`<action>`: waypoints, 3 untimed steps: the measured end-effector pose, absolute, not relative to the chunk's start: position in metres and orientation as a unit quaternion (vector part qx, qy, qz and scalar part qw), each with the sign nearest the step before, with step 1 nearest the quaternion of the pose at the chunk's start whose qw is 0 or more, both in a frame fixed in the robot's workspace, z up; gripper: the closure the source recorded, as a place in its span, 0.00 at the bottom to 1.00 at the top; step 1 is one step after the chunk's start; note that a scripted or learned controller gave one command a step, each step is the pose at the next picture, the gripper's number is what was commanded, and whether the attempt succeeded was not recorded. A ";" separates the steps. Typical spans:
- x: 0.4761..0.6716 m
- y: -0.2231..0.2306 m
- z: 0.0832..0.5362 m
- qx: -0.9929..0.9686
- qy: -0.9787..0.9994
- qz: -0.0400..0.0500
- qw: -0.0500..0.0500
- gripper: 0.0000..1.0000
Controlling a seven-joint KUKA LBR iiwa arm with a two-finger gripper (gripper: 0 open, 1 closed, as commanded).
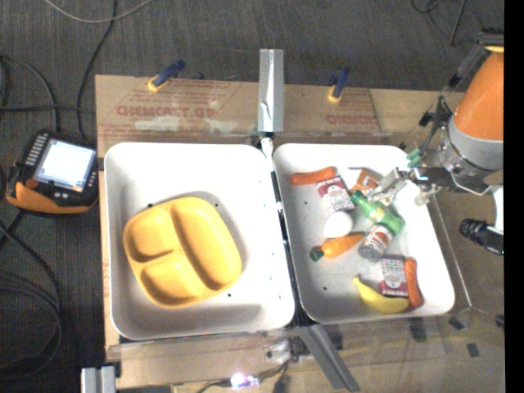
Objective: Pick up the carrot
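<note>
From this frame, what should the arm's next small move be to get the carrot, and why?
Probably carry the pincer toward the near left, over the carrot. It sits by the right bin's far-right part, with the green bottle and egg lying between.

Bright, even light falls from overhead, and the two white bins (196,158) wash out nearly to glare. The yellow divided plate (182,250) throws a soft, short shadow on the bin floor. The dark carpet (74,47) stays dim and grainy. The whole picture is slightly soft, with small items blurring together.
</note>
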State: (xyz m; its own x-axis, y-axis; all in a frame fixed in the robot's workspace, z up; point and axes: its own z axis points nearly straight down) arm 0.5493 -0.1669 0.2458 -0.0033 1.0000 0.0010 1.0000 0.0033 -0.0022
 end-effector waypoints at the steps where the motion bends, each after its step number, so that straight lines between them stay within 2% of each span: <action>1: 0.509 -0.118 0.108 -0.716 -0.699 0.000 0.001 0.00; 2: 0.509 -0.117 0.116 -0.715 -0.699 0.000 0.003 1.00; 3: 0.484 -0.076 0.182 -0.791 -0.611 0.002 0.001 1.00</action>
